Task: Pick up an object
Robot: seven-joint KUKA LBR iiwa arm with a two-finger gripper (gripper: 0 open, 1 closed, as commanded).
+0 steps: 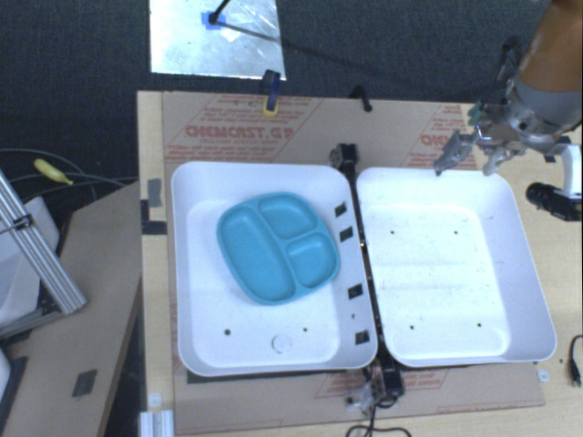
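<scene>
The blue divided plate (278, 247) lies flat in the left bin (196, 335); the gripper (471, 157) hovers well apart at its two o'clock, over the right bin's (524, 335) far rim, fingers spread, holding nothing.

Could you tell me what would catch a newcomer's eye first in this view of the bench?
Most striking is the blue divided plate lying flat in the left bin. Next comes the arm's end effector, open and holding nothing, above the far right corner of the right bin.
</scene>
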